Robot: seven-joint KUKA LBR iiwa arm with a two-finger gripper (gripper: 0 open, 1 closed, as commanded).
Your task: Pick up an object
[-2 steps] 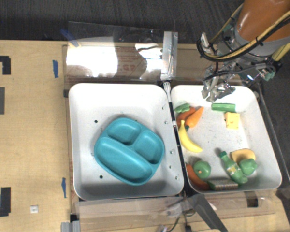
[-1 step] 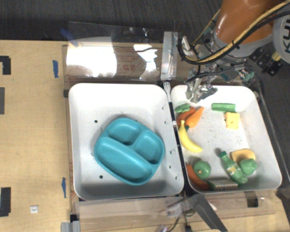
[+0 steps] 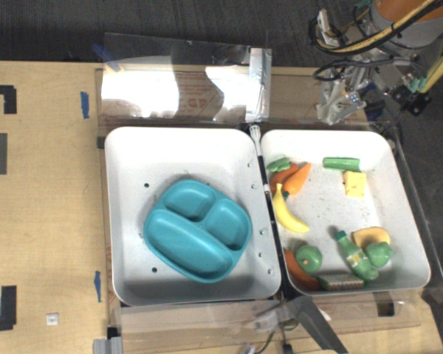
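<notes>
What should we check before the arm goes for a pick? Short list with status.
1. End effector above the far rim of the right bin, not over any item: ok.
2. Finger state: cannot tell.
3. Nothing carried already: cannot tell.
4. Easy target: yellow block lies apart from most items, near the green piece: ok.
5. Banana touches the carrot by the divider: not ok for a clean grasp.
6. Left bin holds the blue tray, out of the path: ok.
</notes>
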